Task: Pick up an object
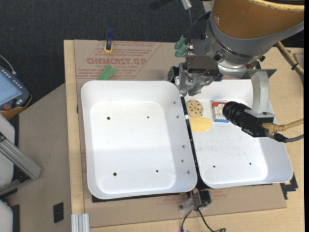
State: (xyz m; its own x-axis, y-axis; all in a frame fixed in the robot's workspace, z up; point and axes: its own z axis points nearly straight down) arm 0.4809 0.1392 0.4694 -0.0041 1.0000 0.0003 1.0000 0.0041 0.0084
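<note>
The right bin (241, 170) holds three small objects near its far left corner. One is a round tan cookie-like disc with dark dots (194, 108). Just in front of it lies a pale yellow piece (201, 124), and to its right a small red, white and blue box (220, 111). My gripper (189, 85) hangs at the bin's far left corner, just behind the disc and close above the bin's rim. I see nothing held in it.
The left bin (130, 139) lies beside the right one, their rims meeting along the middle. A black cylinder with a cable (246, 119) on the arm overhangs the right bin. A green clip (107, 72) and a blue-yellow clamp (109, 41) sit on the cardboard behind.
</note>
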